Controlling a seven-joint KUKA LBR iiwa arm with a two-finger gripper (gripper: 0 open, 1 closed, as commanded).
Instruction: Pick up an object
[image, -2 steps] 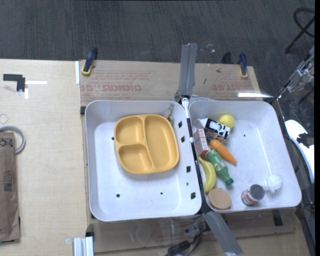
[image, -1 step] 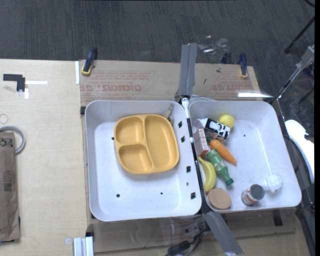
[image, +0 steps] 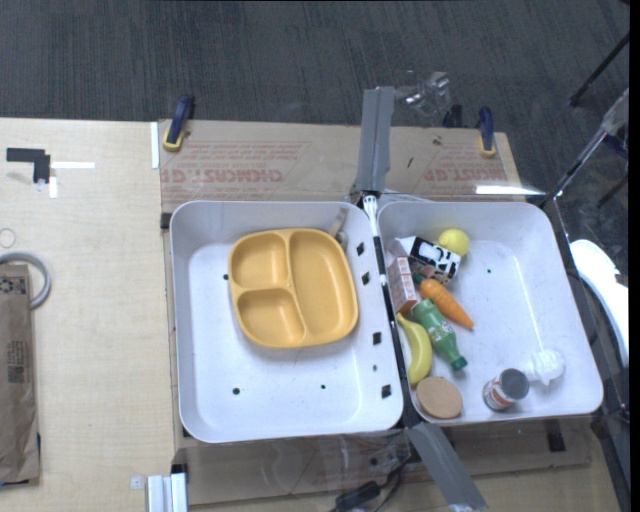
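Objects for picking lay in the right bin (image: 515, 300), most of them crowded against its left wall, while the left bin (image: 290, 390) held one yellow divided plate (image: 293, 287). Both bins stood side by side on the surface (image: 80, 300). Along the shared wall, from far to near, lay a brown box (image: 402, 285), a banana (image: 417, 348) and a round brown disc (image: 439, 398). A carrot (image: 446, 303) and a green bottle (image: 438, 334) lay just beside these, the bottle touching the banana. A lemon (image: 453, 241) sat at the far end of the cluster against a small black-and-white toy (image: 437, 257) (its exact kind was too small to tell). A can (image: 506, 389) and a white lump (image: 547, 366) lay apart near the front right corner. Whether the claw was apart or together could not be told from this view.

Likely faults, as judged from this layout: a descent into the crowded cluster could catch two neighbours at once or push one aside, since the pieces touched. The bin wall could block one side of the claw at the box or banana. The lemon could roll away from a grasp that closed off centre. The can offered the clearest approach.
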